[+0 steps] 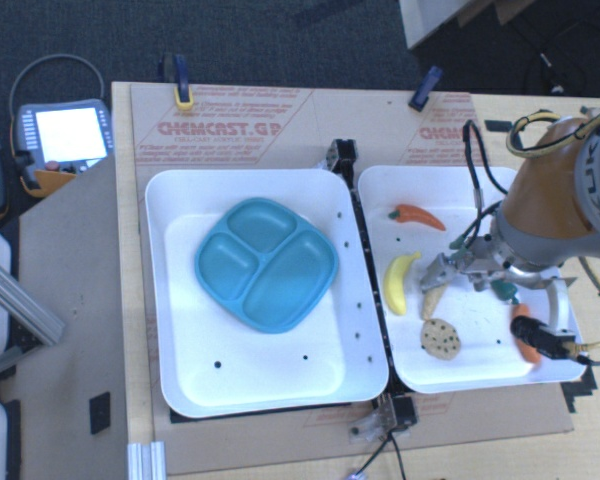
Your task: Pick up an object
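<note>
Bin on the left (180,368): white and shallow, holding a blue divided plate (267,263) that lies flat near its middle, well apart from the arm.
Bin on the right (480,370): the loose things lie here, and the arm reaches into it.
Banana (400,284): yellow, lying along this bin's left wall, just beside the gripper.
Carrot (417,215): orange with a green top, up by the far wall and apart from the others.
Tan piece (435,301): small and pale, between the banana and the cookie; I can't make out what it is.
Cookie (440,339): round and speckled, toward the near wall.
Gripper (448,271): low over the bin, right above the tan piece. From where I stand I cannot tell whether it is spread or closed, and I see nothing in its hold.
Orange piece (525,326): by the right wall, partly behind the wrist.
Step in hand: by my guess, settling onto the tan piece or the banana.
Doing it well: centre on one item rather than the gap between two, descend straight, keep off the bin wall and lift slowly.
</note>
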You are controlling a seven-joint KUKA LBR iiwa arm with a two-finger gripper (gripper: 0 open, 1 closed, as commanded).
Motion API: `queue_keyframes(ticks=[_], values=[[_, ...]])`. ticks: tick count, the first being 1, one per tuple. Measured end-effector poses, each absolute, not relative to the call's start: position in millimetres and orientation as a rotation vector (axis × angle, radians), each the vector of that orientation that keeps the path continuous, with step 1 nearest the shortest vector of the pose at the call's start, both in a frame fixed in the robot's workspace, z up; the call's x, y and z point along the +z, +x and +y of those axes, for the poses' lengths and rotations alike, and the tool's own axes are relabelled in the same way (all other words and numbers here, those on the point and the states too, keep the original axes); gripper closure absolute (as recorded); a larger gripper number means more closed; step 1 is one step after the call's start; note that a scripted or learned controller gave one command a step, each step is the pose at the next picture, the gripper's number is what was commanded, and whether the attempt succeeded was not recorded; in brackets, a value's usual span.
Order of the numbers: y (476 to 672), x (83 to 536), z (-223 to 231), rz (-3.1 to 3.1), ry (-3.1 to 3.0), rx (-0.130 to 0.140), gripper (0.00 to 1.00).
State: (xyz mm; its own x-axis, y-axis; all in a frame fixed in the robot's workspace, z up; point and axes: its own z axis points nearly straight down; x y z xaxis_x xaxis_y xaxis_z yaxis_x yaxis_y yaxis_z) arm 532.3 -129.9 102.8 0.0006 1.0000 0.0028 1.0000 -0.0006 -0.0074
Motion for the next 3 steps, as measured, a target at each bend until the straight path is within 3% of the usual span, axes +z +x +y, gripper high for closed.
queue_keyframes(ticks=[1, 2, 3], values=[[531.9, 83.6, -129.4, -2.218, -2.219, 0.002, 0.0], [532.8, 95.0, -129.3, -2.22, -2.222, -0.001, 1.0], [539.0, 139.6, -125.8, -2.226, -2.223, -0.004, 1.0]])
